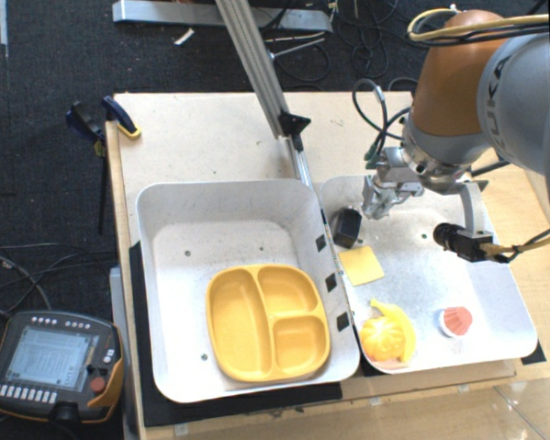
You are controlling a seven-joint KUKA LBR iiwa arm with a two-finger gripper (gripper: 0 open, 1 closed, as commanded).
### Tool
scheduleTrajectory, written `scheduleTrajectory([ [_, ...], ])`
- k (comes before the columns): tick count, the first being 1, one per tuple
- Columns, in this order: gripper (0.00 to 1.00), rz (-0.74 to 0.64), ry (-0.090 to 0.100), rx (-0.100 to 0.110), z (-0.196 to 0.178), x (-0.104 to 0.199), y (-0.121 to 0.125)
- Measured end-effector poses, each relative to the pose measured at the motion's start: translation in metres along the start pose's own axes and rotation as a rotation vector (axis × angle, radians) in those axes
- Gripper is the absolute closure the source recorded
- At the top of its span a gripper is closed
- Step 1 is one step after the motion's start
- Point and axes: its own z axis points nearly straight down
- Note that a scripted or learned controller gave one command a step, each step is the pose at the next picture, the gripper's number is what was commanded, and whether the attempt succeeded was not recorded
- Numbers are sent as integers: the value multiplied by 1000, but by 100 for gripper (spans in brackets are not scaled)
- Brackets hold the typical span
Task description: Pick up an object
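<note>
A yellow crumpled object (388, 337) is lying nearest the camera, at the near left corner of the right bin (500, 295). The gripper (377, 206) is hanging over that bin's far left part, and whether it is open or closed cannot be told from here; nothing is showing between its tips. Just beside it, a small black block (347, 225) is sitting against the bin's left wall, with a flat yellow square (362, 265) lying near it toward the camera. A small red and white piece (457, 321) is resting near the near edge. In the left bin (165, 229), a yellow divided tray (267, 322) is sitting toward the near right corner.
</note>
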Motion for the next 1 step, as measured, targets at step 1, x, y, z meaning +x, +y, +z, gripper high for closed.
scheduleTrajectory([
  [1, 100, -1, 0, 1, 6, 60, -2],
])
